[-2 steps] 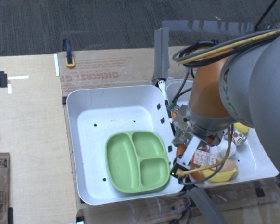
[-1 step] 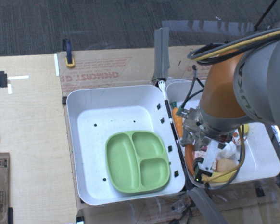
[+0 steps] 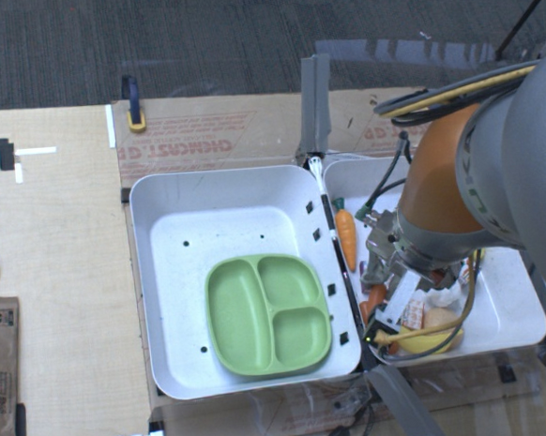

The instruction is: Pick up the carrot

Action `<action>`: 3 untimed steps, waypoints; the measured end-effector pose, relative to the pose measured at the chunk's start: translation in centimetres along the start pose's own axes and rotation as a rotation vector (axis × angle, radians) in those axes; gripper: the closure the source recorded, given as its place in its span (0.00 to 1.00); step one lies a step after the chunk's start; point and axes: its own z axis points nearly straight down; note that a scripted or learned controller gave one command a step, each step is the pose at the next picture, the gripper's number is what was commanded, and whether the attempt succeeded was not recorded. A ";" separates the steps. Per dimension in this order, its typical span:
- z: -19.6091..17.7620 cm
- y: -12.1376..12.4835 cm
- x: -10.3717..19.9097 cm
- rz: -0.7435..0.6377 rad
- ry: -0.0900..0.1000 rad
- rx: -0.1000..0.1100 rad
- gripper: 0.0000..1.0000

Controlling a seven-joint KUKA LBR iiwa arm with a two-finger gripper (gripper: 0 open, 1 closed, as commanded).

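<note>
An orange carrot (image 3: 347, 238) with a green top lies along the left wall of the right bin (image 3: 517, 332), pointing toward the front. My gripper (image 3: 379, 272) hangs low in that bin, just right of and slightly in front of the carrot. The arm's wrist covers most of it. I see nothing of the carrot held by it.
The left bin (image 3: 164, 268) holds a green three-part plate (image 3: 267, 312). In the right bin's front lie a banana (image 3: 419, 344), a red item (image 3: 373, 298) and some packaged food (image 3: 424, 313). A clamp (image 3: 133, 109) stands at the back on the wooden bench.
</note>
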 end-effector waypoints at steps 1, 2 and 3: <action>0.0 -0.7 8.7 0.222 0.000 -0.002 1.00; -2.1 1.0 8.4 -0.170 -0.001 -0.003 1.00; -17.1 2.0 4.9 -0.092 0.000 -0.004 1.00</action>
